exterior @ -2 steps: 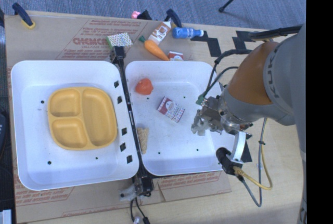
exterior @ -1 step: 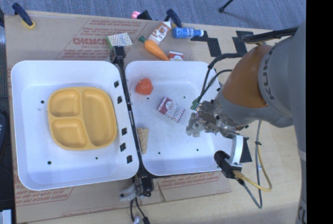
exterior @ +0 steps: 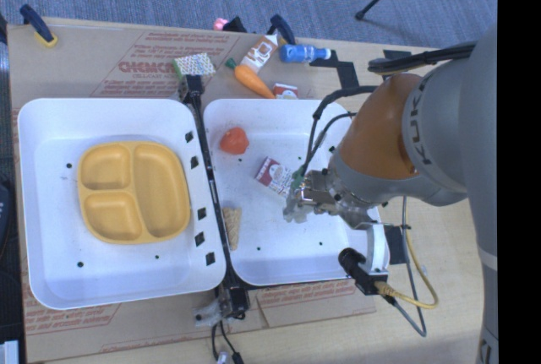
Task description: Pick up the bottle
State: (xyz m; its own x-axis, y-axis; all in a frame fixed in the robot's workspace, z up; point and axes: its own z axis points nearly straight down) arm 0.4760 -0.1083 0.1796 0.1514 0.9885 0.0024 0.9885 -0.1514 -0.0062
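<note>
A small blue bottle (exterior: 303, 54) lies on its side on the bench behind the right bin (exterior: 254, 269). Beside it, to the left, lies a white bottle with an orange label (exterior: 259, 52). My gripper (exterior: 297, 202) is low inside the right bin, near its middle, far from both bottles. It sits just right of and below a red-and-white carton (exterior: 272, 175). The grey wrist with its orange band (exterior: 382, 134) hides the bin's right side.
A red lump (exterior: 235, 140) and a tan wafer (exterior: 231, 226) lie in the right bin. The left bin (exterior: 42, 269) holds a yellow divided plate (exterior: 133, 191). A carrot (exterior: 253, 81), a small box (exterior: 286, 90) and a checked packet (exterior: 193, 65) lie behind the bins.
</note>
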